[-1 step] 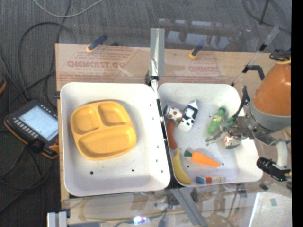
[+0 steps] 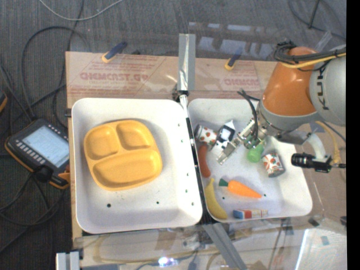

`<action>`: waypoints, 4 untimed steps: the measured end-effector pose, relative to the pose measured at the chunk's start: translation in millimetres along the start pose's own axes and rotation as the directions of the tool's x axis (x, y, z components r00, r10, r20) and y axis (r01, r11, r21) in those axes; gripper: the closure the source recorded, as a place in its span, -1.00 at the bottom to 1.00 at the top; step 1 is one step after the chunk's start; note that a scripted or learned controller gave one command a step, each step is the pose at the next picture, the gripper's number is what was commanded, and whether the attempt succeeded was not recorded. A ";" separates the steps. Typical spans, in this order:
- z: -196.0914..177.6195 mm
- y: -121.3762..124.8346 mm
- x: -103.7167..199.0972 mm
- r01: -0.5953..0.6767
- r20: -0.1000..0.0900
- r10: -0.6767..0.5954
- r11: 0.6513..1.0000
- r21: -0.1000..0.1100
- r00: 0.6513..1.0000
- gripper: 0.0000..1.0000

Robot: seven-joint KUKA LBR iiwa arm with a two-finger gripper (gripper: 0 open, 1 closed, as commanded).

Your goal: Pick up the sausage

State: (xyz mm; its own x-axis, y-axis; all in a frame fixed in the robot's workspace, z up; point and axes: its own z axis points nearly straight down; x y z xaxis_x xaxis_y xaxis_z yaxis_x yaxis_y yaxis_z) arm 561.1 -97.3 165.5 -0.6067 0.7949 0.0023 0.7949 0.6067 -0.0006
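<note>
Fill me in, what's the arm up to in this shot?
The grey KUKA arm with the orange band reaches in from the right, its two-finger gripper low over the right white bin. Nothing shows between its fingers. The thin reddish-brown sausage lies along that bin's left wall, just left of the gripper, not picked up yet. An orange carrot, a yellow banana and a green piece lie nearby. The left white bin holds a yellow divided plate.
</note>
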 end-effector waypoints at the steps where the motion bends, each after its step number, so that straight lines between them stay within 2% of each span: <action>1: 71.5 0.4 -3.3 0.000 0.001 0.000 1.000 0.000 1.000 -1.00; 2: 75.0 1.1 -2.3 -0.294 0.006 0.294 0.956 -0.015 0.956 -1.00; 3: 66.2 1.4 -1.3 -0.295 0.004 0.295 0.956 -0.015 0.956 1.00; 4: 66.3 1.3 -1.3 -0.295 0.003 0.295 0.956 -0.015 0.956 -1.00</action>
State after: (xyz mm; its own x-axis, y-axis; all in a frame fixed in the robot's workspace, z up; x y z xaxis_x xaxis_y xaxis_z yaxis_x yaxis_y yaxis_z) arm 562.8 -97.5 99.2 -0.3455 0.9384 -0.0014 0.9383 0.3455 0.0137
